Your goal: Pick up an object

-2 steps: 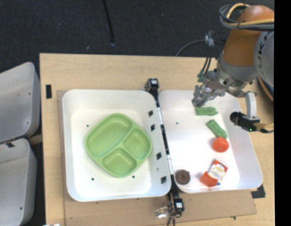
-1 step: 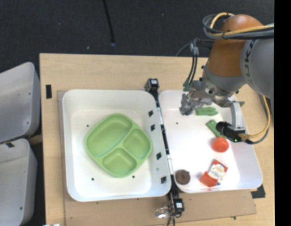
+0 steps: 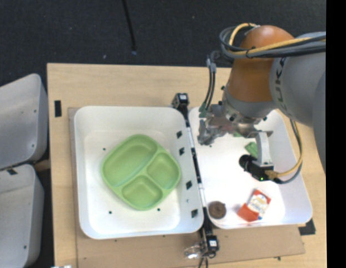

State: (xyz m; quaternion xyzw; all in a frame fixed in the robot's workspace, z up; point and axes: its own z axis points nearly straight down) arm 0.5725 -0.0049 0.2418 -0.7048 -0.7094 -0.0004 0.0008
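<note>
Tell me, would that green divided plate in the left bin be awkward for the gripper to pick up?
Probably. The green divided plate lies flat and wide in the left bin, so only its thin rim offers a hold. It looks like stiff moulded plastic, likely light, and smooth enough that it might slip or tilt when lifted by one edge.

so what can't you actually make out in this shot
- Gripper, camera view: the wrist above covers it, so whether the fingers are open or shut is unclear.
- Green object in the right bin: largely behind the arm's hardware, shape unreadable.
- Red and white packet: print too small to read.
- Small brown round object: too small to identify.
</note>
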